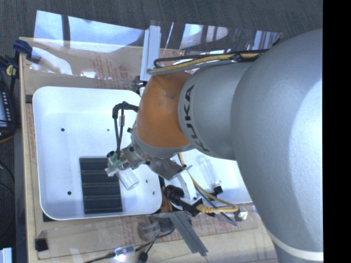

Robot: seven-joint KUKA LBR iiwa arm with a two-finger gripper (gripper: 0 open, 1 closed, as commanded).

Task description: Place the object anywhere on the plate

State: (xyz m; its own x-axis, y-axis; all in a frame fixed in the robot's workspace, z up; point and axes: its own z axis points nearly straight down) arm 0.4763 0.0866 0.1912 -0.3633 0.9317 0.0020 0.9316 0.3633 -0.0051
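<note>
A dark ribbed rectangular plate (100,186) lies in the lower part of the left white bin (66,119). My gripper (124,172) hangs just over the plate's upper right corner, at the end of the orange-banded wrist (159,114). A small green part (113,158) shows on the gripper's body. I cannot make out any object in the gripper, and the arm hides most of the right side of the view.
The big grey arm (258,125) covers most of the right bin (230,175); a clear, tube-like item (206,170) lies in its visible strip. Cables and a metal bracket (184,232) sit along the bench's front edge.
</note>
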